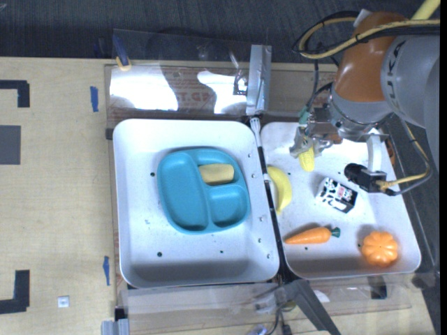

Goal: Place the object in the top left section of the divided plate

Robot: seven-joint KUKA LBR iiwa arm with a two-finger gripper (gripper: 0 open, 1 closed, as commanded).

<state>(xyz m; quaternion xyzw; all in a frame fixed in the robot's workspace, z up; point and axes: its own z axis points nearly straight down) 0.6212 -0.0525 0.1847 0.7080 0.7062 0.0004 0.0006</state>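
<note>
Yellow corn cob [306,160] is hanging at the gripper [308,147] over the right bin [401,222], apparently pinched at its upper end between the closed jaws. Carried across the bins' shared rim toward the blue divided plate [183,187] in the left bin [133,187], so shallow a hold is risking a slip. A yellow piece [217,174] is already lying in one plate section, crowding any drop nearby.

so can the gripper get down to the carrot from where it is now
Probably yes. The gripper hangs over the right bin, a small yellow corn cob at its tip, and the carrot lies in the open nearer the front, apart from the banana.
</note>
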